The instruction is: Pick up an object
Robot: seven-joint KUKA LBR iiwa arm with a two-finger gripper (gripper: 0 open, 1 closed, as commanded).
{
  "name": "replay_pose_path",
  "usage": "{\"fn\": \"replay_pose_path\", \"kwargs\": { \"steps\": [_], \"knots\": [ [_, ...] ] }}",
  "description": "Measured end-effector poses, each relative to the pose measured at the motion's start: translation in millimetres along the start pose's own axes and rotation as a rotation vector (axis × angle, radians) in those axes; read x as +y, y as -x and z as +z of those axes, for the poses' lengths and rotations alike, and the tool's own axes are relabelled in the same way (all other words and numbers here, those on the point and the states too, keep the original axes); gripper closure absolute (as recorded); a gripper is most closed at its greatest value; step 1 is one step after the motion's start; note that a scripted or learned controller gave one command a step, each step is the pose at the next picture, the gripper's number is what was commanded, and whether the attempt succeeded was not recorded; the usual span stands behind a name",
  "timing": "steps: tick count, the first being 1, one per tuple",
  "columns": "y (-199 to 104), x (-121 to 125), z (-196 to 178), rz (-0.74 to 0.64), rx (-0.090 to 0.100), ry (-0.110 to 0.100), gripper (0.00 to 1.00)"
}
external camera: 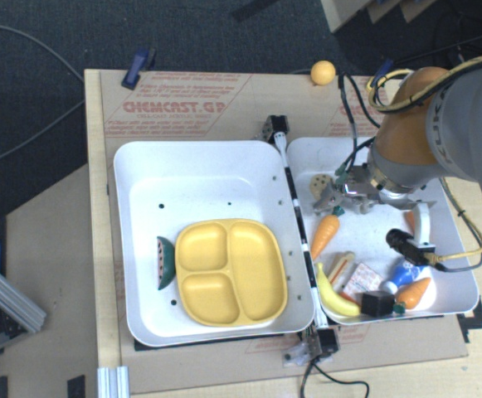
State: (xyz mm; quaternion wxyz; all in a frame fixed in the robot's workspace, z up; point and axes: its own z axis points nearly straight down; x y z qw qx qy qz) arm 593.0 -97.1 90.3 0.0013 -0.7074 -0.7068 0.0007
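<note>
**Arm hung over the right bin**

The arm [427, 114] reached over the right bin [464, 293]. Its gripper [340, 196] hovered just above a carrot [325, 233] lying beside the bin divider; its grip state could not be told.

From my remote station I cannot determine the metal two-finger gripper's [340, 196] finger position beneath the grey arm's wrist [398, 168], and the green-rimmed watermelon slice [164, 262] lies partly tucked under the yellow compartment plate [228, 270].
</note>
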Motion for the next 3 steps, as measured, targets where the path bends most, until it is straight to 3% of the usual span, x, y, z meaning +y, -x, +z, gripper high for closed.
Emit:
{"fn": "replay_pose_path", "kwargs": {
  "steps": [1,2,3],
  "knots": [
    [-5,-36,6,0.0,0.0,0.0,0.0],
    [-6,-35,-4,0.001,0.0,0.003,1.0],
    [-65,-20,-117,-0.002,0.0,0.005,1.0]
  ]
}}
